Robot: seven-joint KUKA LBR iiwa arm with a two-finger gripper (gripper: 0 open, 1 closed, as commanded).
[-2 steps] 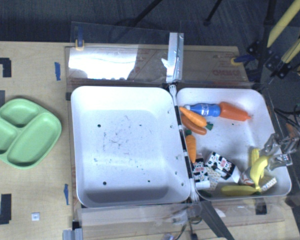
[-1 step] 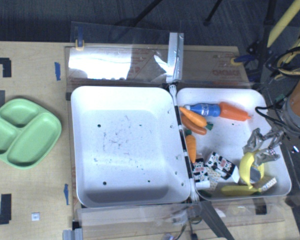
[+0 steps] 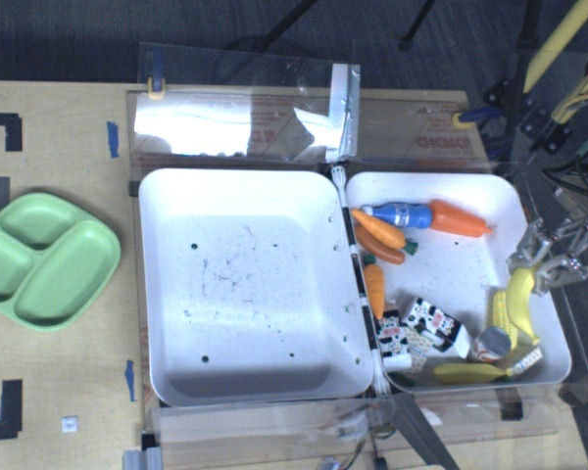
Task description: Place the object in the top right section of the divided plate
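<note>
Gripper (image 3: pixel 551 253) first: we see it as a tangle of bright metal over the right rim of the right bin (image 3: pixel 500 196), and we cannot tell how far it is spread or whether it has hold of anything.

Under it lies a pale wooden bench (image 3: pixel 69 116) with black and blue tape marks. Behind the bench there is dark floor with stand legs and cables.

The left bin (image 3: pixel 245 194) sits beyond the right one, farther from the gripper. The green divided plate (image 3: pixel 44 259) rests on the bench well apart from the gripper, past both bins.

Just beneath the gripper lies a yellow banana (image 3: pixel 514 306), the closest item to it. Farther off in the same bin are carrots (image 3: pixel 382 235), a blue and orange bottle (image 3: pixel 431 215) and a black-and-white box (image 3: pixel 426 326).
</note>
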